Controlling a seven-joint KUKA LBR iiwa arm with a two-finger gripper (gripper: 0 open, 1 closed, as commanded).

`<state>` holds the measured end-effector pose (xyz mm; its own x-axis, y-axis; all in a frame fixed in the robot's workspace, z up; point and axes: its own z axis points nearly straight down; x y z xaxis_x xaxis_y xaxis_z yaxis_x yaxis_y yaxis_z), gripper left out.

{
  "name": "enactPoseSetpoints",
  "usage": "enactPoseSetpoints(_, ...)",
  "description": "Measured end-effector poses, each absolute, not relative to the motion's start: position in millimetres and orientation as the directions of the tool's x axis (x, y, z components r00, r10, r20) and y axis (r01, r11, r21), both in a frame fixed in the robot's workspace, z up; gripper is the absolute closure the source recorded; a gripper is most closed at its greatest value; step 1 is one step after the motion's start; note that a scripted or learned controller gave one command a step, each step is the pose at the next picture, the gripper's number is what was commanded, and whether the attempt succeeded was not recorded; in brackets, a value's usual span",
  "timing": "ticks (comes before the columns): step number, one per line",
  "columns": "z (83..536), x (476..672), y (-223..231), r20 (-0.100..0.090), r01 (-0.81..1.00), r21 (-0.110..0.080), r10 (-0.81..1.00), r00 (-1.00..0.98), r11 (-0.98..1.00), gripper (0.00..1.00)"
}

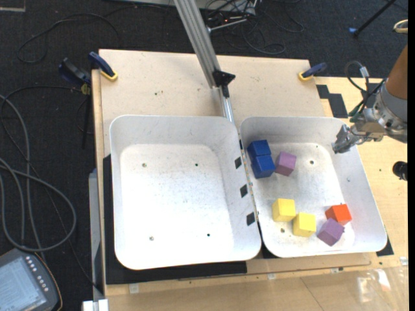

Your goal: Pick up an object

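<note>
The right bin (311,135) holds several small blocks. Two blue blocks (261,158) sit together near its left wall, with a purple block (286,163) just to their right. Two yellow blocks (283,210) (305,224) lie toward the front. An orange block (338,213) and a second purple block (331,232) are in the front right corner. My gripper (341,141) hangs over the bin's right rim at the back, apart from all the blocks, and nothing shows in it.
The left bin (168,193) lies beside the right one. A slanted metal pole (201,37) comes down from the top to the gap between the bins. Clamps (104,67) (312,71) grip the board's back corners. A tablet (19,284) rests on the floor at the lower left.
</note>
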<state>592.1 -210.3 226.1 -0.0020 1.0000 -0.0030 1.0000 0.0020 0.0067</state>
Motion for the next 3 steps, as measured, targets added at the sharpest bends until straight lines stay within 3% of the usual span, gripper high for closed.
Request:
enactPoseSetpoints(1, 265.9, 593.6, -210.6, -0.003, 1.0, 0.006, 1.0, -0.002, 0.003, 1.0)
enactPoseSetpoints(3, 251.5, 592.6, -95.4, 0.002, 1.0, -0.001, 1.0, -0.008, 0.008, 1.0)
